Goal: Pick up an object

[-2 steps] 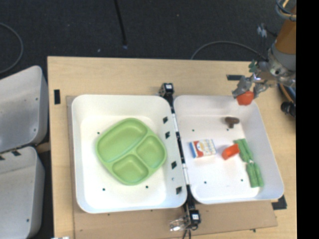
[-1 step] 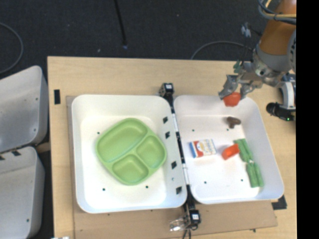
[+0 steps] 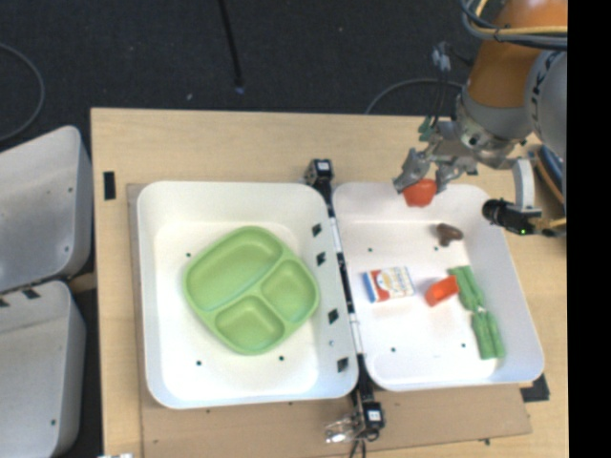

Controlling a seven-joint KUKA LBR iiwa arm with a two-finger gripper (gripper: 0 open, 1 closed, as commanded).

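The gripper (image 3: pixel 421 181) sits at the upper right of the frame, over the top edge of the right bin (image 3: pixel 382 213), closed on a small red thing (image 3: pixel 419 194) — right between its fingers, so just lift.
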